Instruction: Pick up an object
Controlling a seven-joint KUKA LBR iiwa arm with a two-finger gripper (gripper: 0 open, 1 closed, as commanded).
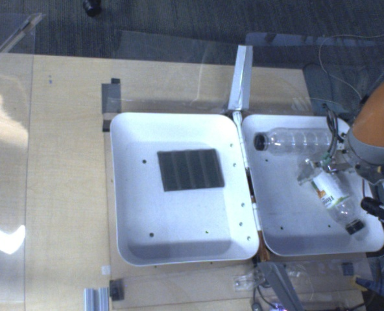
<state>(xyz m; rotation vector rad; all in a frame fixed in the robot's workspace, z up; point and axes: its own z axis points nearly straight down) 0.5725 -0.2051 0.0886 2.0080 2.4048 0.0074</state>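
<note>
Over the right bin, the arm reaches in from the right edge of the camera view, its orange band above the wrist hanging over the bin's far right side. Two clear plastic bottles lie in this bin. One bottle rests along the back wall, its long axis running left to right with the dark cap pointing left toward the divider between the bins. The second bottle, smaller and carrying a label, lies on a slant, its top toward the upper left and its dark cap toward the lower right, near the bin's front right corner.

The jaws sit just above the upper end of the slanted bottle and just below the right end of the back one, so both are close; the slanted bottle looks the nearer target, lying down and to the right of the jaws. I cannot tell how far apart they stand, nor whether anything is between them: the metal parts blur into the clear plastic.

The left bin holds a dark ribbed pad, well apart from the arm.
</note>
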